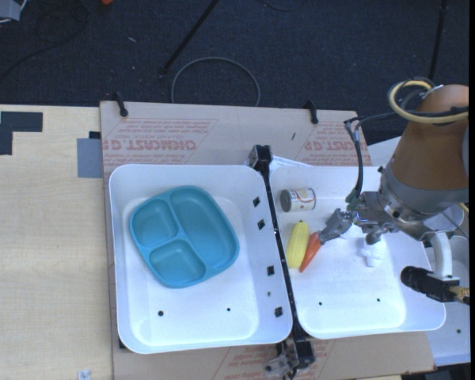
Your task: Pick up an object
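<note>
Grey and low over the right bin (412,311), my pincer (333,229) (open or closed, I cannot tell) hangs just beside the orange carrot (309,252) and yellow corn (297,243) lying together, both probably light, stiff, slippery; I'd grip the carrot mid-length.

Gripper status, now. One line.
Gripper: over the right bin, beside the carrot and the corn; open or shut cannot be told.
</note>
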